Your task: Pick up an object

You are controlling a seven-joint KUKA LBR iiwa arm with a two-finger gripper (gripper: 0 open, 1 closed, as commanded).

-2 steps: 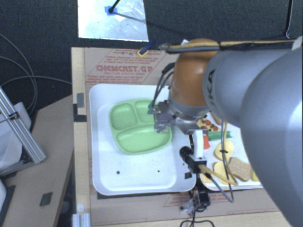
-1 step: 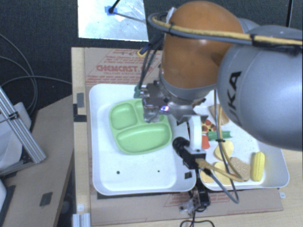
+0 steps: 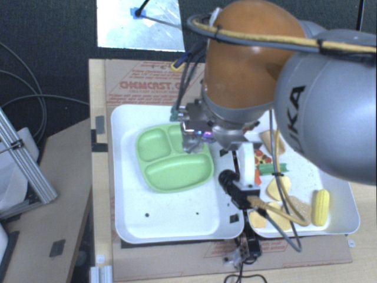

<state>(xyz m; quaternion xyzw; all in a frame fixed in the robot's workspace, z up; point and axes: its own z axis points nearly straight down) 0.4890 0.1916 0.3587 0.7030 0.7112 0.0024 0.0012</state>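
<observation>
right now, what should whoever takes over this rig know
Claw: low over the back right corner of the green divided tray in the left bin; whether it is open or shut cannot be told, and nothing is seen in it.
Things: the tray lies flat in the left bin. The right bin holds a yellow corn cob, pale food pieces and a red and green piece.
Done: no pick seen.
Left: grasp an object and lift it.
</observation>
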